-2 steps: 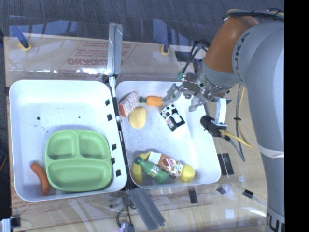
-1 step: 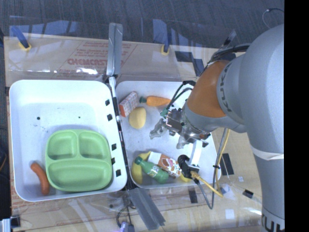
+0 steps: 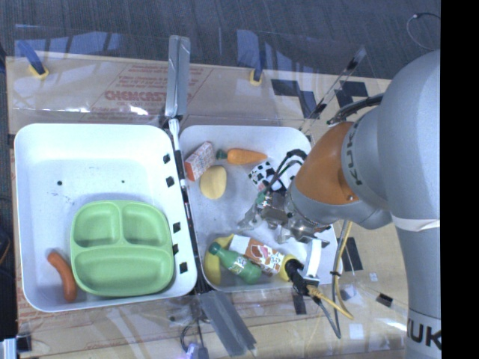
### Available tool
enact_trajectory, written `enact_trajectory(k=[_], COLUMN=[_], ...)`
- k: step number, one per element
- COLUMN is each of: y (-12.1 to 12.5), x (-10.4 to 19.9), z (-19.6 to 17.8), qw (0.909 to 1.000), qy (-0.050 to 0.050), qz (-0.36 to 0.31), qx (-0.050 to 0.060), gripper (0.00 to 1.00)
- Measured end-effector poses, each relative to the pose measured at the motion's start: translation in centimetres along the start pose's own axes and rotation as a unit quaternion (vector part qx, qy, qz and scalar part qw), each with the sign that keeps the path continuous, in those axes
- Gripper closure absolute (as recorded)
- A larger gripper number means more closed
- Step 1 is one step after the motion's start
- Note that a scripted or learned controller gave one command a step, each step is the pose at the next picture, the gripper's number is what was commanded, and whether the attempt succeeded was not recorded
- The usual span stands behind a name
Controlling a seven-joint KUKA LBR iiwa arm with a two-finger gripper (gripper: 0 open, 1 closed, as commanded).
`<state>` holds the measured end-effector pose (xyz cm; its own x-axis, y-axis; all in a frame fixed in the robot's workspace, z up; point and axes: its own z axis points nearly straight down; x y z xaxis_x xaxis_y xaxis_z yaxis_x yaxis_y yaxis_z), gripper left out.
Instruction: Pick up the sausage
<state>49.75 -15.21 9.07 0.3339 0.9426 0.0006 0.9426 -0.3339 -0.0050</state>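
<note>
Sausage [image 3: 62, 276], reddish-orange, curved, lying in left bin [image 3: 45, 149] beside green tray [image 3: 121, 248], jaws [image 3: 263, 214] state unclear

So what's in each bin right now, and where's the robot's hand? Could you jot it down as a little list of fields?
left bin: green tray, sausage beside the tray at the near left corner
right bin: carrot, lemon, small carton, green bottle, banana, black-and-white toy, snack packet
arm: reaching in over the right bin
gripper: over the right bin, far from the sausage
sausage picked up: not yet
</note>
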Motion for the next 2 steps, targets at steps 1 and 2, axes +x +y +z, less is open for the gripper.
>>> enact_trajectory(k=[1, 2], y=[5.2, 6.5], x=[4.0, 8.5], z=[-0.1, -0.1], qw=[0.9983, 0.9850], qy=[0.000, 0.000], qz=[0.058, 0.172], qx=[0.000, 0.000], gripper=[0.00, 0.00])
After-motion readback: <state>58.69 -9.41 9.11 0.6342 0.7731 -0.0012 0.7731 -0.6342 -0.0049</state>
